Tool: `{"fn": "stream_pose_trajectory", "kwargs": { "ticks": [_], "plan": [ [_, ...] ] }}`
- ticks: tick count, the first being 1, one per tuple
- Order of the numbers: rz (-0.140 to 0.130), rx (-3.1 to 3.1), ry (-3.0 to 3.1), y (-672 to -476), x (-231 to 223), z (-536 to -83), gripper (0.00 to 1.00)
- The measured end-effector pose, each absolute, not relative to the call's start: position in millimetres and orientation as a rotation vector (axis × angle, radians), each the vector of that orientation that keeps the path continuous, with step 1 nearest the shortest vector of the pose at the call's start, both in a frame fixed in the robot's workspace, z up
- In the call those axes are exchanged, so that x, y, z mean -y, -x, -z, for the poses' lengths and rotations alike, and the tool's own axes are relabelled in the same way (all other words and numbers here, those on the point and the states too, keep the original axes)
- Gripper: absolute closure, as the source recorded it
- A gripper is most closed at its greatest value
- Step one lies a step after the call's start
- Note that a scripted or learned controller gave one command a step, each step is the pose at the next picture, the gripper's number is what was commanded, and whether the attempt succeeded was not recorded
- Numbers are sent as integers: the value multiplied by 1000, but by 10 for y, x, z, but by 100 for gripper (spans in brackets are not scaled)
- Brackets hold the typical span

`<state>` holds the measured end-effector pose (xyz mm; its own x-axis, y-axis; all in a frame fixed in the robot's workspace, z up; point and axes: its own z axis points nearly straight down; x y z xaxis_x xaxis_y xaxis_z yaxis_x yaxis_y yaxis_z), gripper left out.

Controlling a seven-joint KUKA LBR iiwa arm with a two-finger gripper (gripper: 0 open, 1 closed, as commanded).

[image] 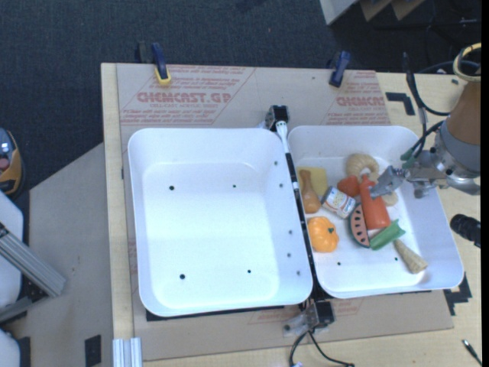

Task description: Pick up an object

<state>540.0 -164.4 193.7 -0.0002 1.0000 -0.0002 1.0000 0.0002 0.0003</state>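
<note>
The right bin (432,205) holds a cluster of toy foods. An orange-red carrot (374,209) with a green top (386,234) lies in the middle, beside a watermelon slice (358,228). A tan bread roll (360,164) sits at the back, with a red tomato (348,185) just in front of it. Further left are a small labelled can (338,202), a yellow block (314,180) and an orange pepper (324,235). My gripper (387,180) reaches in from the right, low over the carrot's upper end and next to the roll.
The left bin (206,220) lies alongside, separated by a black hinge strip (294,197). A tan cone-shaped piece (411,259) rests near the right bin's front corner. Blue clamps (160,58) and cables (416,98) sit at the bench's back edge.
</note>
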Motion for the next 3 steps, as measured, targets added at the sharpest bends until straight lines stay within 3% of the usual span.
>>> {"fn": "stream_pose_trajectory", "kwargs": {
  "ticks": [1, 2, 3],
  "plan": [
    [3, -2234, -2221, -5415, 904, -1290, 0],
    [3, -2212, -2215, -5842, 1007, -841, 0],
    [-2, -2214, -2218, -5832, 985, -961, 100]
  ]
}}
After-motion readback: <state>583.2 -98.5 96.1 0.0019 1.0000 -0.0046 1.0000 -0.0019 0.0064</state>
